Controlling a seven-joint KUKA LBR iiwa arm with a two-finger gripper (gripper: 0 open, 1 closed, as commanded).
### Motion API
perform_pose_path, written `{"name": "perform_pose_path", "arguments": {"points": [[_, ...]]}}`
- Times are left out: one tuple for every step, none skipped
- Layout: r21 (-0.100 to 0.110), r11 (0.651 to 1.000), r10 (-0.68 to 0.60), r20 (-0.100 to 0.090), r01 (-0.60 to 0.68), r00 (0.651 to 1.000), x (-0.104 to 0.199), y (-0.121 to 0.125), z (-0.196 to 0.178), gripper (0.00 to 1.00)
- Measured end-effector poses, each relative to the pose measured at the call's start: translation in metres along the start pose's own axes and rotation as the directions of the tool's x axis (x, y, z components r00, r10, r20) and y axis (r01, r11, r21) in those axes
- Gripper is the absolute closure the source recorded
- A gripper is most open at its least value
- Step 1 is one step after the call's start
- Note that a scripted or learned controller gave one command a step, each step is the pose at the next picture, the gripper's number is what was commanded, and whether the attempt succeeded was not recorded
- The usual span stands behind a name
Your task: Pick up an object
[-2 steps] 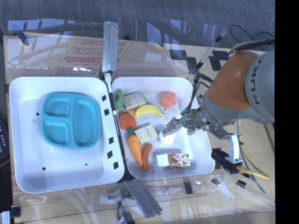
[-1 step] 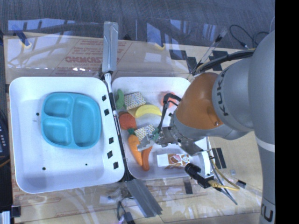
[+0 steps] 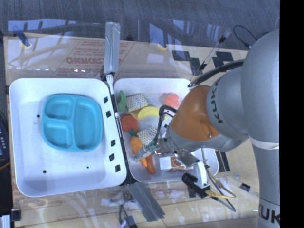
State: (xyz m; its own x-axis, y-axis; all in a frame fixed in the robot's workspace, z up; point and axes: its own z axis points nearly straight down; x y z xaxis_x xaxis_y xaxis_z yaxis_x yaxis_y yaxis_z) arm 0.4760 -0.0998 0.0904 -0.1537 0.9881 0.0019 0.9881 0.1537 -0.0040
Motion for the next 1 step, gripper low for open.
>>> {"name": "perform_pose_path", "arguments": {"points": [[0.002,1.000,-0.004,0.001,0.004,1.000,-0.0007,0.0000,-0.0088,1.00]]}}
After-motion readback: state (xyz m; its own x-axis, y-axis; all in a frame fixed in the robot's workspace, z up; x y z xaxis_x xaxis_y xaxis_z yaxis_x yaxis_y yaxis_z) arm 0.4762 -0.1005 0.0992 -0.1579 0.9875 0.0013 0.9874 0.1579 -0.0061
